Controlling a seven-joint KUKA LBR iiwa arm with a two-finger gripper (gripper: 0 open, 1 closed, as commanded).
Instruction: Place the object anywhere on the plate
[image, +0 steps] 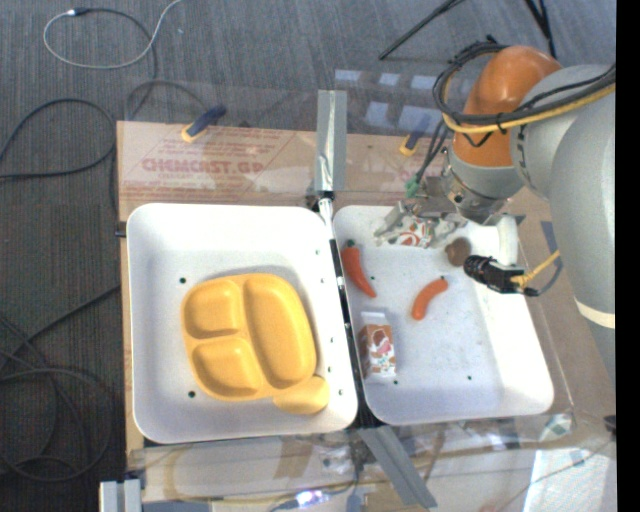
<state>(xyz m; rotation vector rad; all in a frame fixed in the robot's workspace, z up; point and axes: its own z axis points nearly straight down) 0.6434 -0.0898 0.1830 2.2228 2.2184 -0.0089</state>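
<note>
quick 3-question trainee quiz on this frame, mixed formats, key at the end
1. True or false: the yellow plate lies in the right bin.
2. Which lies nearest the divider between the bins? A) orange sausage B) red sausage C) small packet
3. Fill in: the plate has ___ compartments.

Key: 1 false, it lies in the left bin. 2 B. 3 three.
</note>
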